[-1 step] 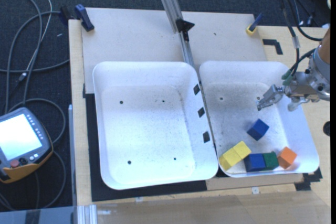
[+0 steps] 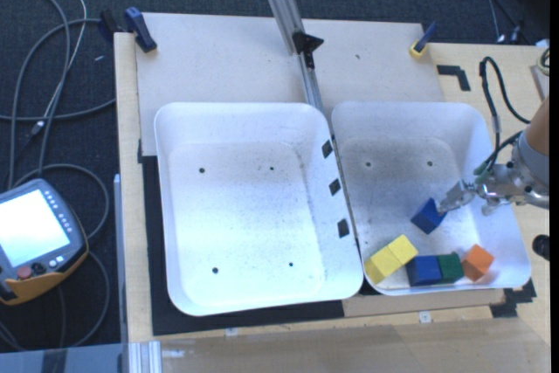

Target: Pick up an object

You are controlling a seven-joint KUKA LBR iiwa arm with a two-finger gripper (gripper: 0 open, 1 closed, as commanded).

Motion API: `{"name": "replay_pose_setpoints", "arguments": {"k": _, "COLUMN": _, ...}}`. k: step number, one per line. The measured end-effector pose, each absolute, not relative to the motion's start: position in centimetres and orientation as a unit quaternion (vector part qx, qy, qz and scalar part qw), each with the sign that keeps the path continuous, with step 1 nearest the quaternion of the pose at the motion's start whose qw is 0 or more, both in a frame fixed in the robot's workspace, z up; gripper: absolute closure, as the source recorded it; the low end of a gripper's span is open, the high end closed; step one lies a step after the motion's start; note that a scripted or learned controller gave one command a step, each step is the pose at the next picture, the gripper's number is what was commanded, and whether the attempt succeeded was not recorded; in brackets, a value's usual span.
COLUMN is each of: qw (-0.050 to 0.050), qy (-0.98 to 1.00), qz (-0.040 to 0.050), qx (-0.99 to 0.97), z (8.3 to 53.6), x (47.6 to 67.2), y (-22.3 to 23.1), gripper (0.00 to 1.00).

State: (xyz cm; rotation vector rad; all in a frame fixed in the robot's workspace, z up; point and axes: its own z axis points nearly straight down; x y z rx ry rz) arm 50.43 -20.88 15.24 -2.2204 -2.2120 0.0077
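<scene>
**Entry: pick attempt at the right bin, approach stage**

Step in hand: the end effector [image 2: 456, 198] is seen low inside the right bin [image 2: 384, 131], reached in from the right, its tip just beside the blue block [image 2: 427, 216]. Contact may exist at the block's upper right corner, but this cannot be settled. Nothing is seen between the fingers, so no grasp is recorded; how far the fingers are spread cannot be told.

Next move, as judged: the fingers would need to be brought either side of the blue block, which sits tilted on the bin floor, then closed and lifted. The tilt may let the block slip aside.

Containers on the surface [image 2: 227, 57]:
- Left bin [image 2: 175, 122]: no items are listed.
- Right bin: blue block, apart from the rest; along the near wall, a row made up of a yellow block [image 2: 390, 258], a second blue block [image 2: 424, 270], a green block [image 2: 450, 266] and an orange block [image 2: 477, 261], set closely together.
</scene>
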Motion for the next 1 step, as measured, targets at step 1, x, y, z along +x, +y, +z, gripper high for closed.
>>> {"name": "replay_pose_setpoints", "arguments": {"k": 1, "qw": 0.004, "qy": -0.71, "qz": 0.0, "qx": -0.705, "z": 9.83, "x": 53.06, "y": -14.0, "gripper": 0.0}}
